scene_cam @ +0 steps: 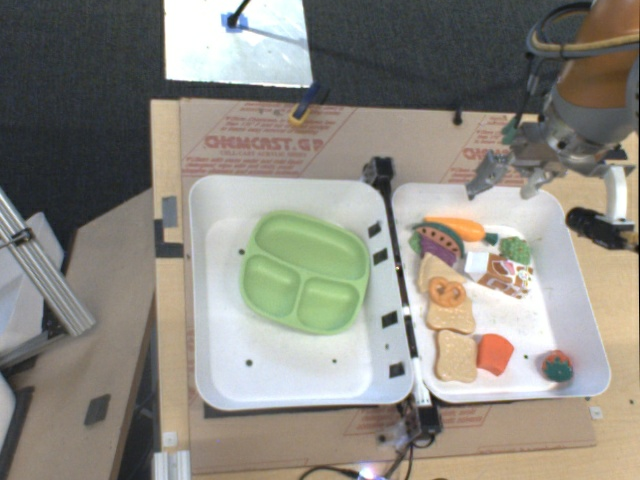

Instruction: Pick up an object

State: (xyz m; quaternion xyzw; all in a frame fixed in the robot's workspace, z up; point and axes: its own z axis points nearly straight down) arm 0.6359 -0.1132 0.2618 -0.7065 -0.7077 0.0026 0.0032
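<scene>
- Gripper (508,179) hung above the far rim of the right bin (577,298), its two fingers spread apart with nothing between them.
- Your arm (598,58) came in from the right, grey with the orange band above the wrist, over that bin's far right corner.
- Inside the right bin you had a carrot (456,229) nearest the far wall, with a purple slice (438,240) just beside it and a green leafy piece (516,249) toward the bin's right side.
- A pretzel (446,291) lay on a bread slice (450,313) in the middle of the right bin; a second bread slice (456,357) sat at the near wall, an orange block (494,354) touching it.
- A small red and green item (557,367) sat in the right bin's near right corner.
- Left of the right bin, the left bin (215,268) held a green divided tray (305,271).
</scene>
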